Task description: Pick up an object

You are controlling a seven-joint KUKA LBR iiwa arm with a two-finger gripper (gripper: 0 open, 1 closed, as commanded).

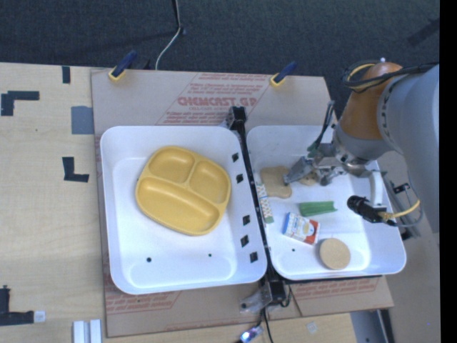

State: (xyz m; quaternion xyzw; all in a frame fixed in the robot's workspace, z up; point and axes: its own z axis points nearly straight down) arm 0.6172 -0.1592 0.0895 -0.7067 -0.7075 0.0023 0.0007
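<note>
Over the right bin (pixel 385 259), pincer (pixel 303 171) hangs released by the tan cookie (pixel 275 181), which looks light, flat, crumbly; pinch its edges gently.

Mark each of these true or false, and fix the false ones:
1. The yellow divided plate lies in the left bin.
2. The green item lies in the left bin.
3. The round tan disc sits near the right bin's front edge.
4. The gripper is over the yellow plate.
1. True. The yellow divided plate lies in the left bin.
2. False. The green item lies in the right bin.
3. True. The round tan disc sits near that bin's front edge.
4. False. The gripper is over the right bin, beside a tan flat piece.
</note>
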